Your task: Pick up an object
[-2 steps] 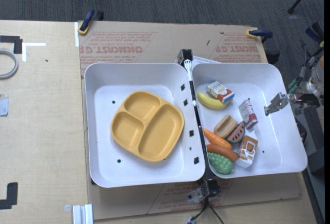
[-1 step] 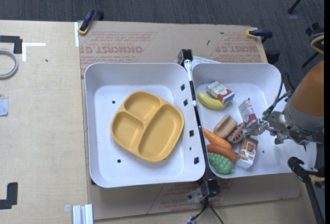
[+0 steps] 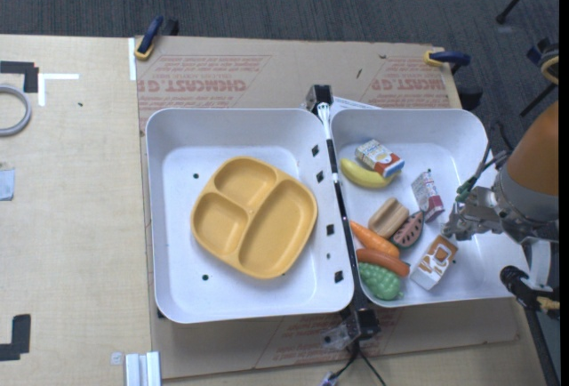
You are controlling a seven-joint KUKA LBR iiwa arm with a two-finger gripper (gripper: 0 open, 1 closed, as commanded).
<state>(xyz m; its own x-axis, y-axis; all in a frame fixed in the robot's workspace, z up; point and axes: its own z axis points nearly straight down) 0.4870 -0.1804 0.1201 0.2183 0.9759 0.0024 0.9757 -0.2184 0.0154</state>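
The grey two-finger gripper (image 3: 462,220), grip state impossible to tell, hovers at three o'clock over the right white bin (image 3: 462,131), just beside the unlifted white-and-orange carton (image 3: 436,261); picking seemingly remains.

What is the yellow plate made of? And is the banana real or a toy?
The yellow plate looks like hard plastic: one even colour, smooth, with softly rounded walls between its three sections. The banana looks like a toy, probably plastic too: its yellow is very even and a bit shiny, with no brown spots. From this far away I can't be fully sure.
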